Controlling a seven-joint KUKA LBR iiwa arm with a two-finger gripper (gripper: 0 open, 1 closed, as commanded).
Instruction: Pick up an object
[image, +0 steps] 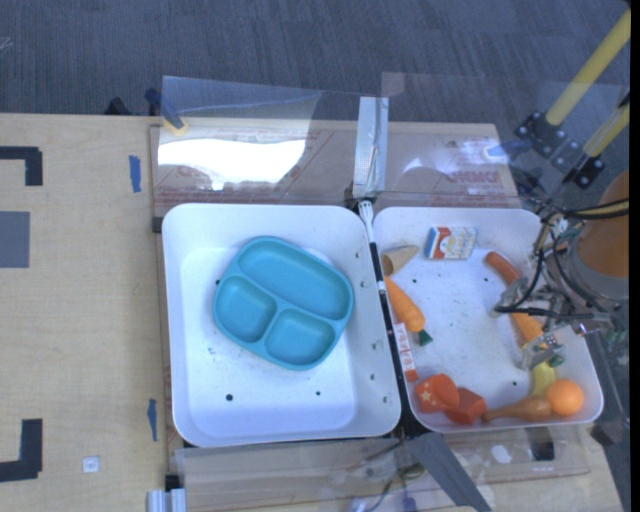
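Note:
The right bin (460, 310) holds several toy foods. A carrot (405, 308) lies by its left wall, a small carton (450, 243) and a tan wedge (398, 258) near the back, and a reddish sausage (500, 266) to the right. Along the front edge lie a red pepper (437, 393), a red block (468, 405), an orange ball (566, 397) and a yellow piece (541, 377). My gripper (530, 322) hangs low over the bin's right side, wrapped in cables, right at an orange piece (524, 328). Whether that piece is held is unclear.
The left bin (200, 400) carries a blue divided plate (283, 302). A raised divider (380, 300) runs between the two bins. Clear plastic panels (260, 140) stand behind them. The arm's orange band (610, 250) sits over the right bin's right rim.

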